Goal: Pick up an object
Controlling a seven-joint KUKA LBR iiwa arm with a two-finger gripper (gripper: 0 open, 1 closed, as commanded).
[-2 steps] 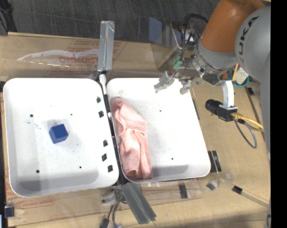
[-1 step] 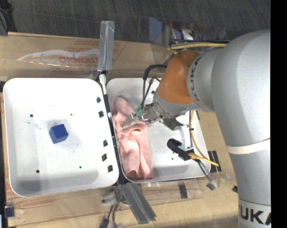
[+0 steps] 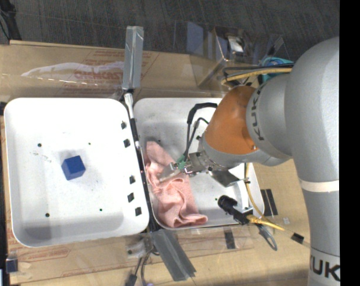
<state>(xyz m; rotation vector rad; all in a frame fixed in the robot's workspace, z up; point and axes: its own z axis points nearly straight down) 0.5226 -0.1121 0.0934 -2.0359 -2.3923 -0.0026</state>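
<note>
light: bright, even overhead | glare: left bin washed out | shadows: soft | focus: slightly soft

The grey arm bears an orange band, black KUKA lettering and black cables.

The grey KUKA arm with its orange band bends down, its two-finger gripper lowered leftward.
</note>
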